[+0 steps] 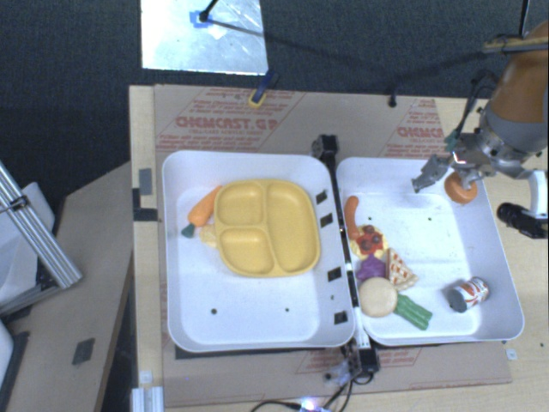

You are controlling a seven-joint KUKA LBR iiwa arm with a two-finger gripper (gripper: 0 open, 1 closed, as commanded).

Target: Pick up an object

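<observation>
Two bins, one arm, nothing picked up so far

Two white bins sit side by side on the desk. The left bin [176, 230] holds a yellow divided plate [262, 227] with a toy carrot [203, 206] tucked against its left edge. The right bin [497, 290] has the pile of toy food along its left wall: a hot dog [352, 215], something red like berries [369, 240], a purple piece [371, 269], a pizza slice [400, 270], a bread roll [377, 298] and a green veggie [413, 312]. A small can [466, 294] lies on its side near the front right corner.

The gripper [446, 172] hangs over the back right corner of the right bin, with an orange round thing [461, 189] just beside or under it. Honestly can't tell if the jaws are spread or closed from this angle, or whether they're touching that orange piece at all.

My read: this is the reach-and-close step, aimed at the orange piece. Next it needs the jaws around it, a firm close, then a straight lift clear of the bin wall.
</observation>
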